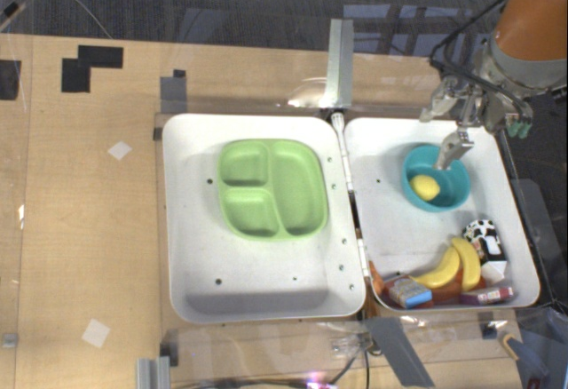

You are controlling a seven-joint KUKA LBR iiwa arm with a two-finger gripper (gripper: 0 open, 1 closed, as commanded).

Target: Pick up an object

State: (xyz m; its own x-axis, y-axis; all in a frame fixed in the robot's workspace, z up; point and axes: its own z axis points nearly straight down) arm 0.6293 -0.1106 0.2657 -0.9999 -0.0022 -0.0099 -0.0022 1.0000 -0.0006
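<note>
Wooden bench (89, 227), two bins; gripper (455, 150) is poised over blue bowl (436, 178), grip state unclear, possibly empty; bowl rim could be clipped.

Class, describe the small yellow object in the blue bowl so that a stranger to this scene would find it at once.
Start at the right-hand white bin. In its upper half sits a round blue bowl, just below the gripper. The small yellow lump lies inside that bowl; unlike the long curved banana among the clutter at the bin's lower edge, it is short, rounded and alone.
</note>
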